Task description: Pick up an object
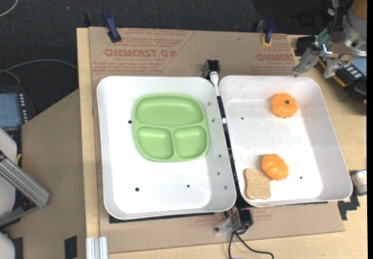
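I see two white bins side by side on the tabletop, their inner rims nearly touching along a dark seam. The left bin holds a green divided plate in its upper middle; bare white floor runs all round the plate, widest along the near edge.

The right bin holds three candidate objects. One orange pumpkin sits toward the far right corner, well apart from the others and with open floor on every side. A second orange pumpkin sits near the front, just beside a tan toast piece; the two look to be touching or nearly so. The toast lies close to the bin's near rim and to the inner wall, so room is tight there. The middle of this bin is open.

The arm enters at the upper right, outside the bins. The tool hangs beyond the right bin's far right corner, pointing down and leftward toward that rim. I see nothing between its fingers. How far they stand apart I cannot tell.
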